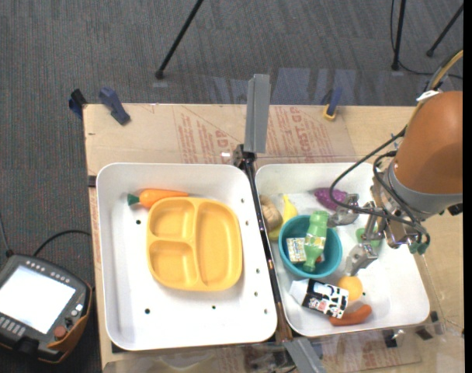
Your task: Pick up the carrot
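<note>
The arm (432,142) shows a broad orange band above a grey wrist. Black cables (366,166) loop alongside it. The gripper (368,243) is grey metal.

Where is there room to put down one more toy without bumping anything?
Left bin: bare white floor runs left of and below the yellow plate. The carrot lies against the plate's top edge. Right bin: crowded with the teal bowl, toys and the gripper; little room there.

Carrot (162,196) beside yellow tray (195,243)
</note>
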Controlling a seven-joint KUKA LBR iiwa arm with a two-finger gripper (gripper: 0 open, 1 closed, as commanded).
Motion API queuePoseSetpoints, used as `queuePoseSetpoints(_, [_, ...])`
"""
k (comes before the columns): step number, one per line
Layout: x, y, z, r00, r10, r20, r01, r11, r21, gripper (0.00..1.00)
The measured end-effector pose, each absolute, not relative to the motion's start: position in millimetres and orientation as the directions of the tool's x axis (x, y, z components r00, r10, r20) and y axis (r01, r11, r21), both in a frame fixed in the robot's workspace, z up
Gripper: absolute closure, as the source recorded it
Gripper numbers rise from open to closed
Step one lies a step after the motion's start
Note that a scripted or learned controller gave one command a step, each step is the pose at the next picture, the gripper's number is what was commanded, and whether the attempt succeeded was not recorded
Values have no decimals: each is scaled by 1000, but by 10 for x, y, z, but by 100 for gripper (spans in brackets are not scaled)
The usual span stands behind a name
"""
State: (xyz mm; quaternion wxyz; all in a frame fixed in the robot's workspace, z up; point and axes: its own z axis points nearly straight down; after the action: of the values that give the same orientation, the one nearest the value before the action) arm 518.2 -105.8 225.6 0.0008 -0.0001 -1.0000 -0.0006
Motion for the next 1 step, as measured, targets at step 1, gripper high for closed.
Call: queuePoseSetpoints(1, [5095, -1242, 1327, -989, -146, -7, -146, 989, -1, 0])
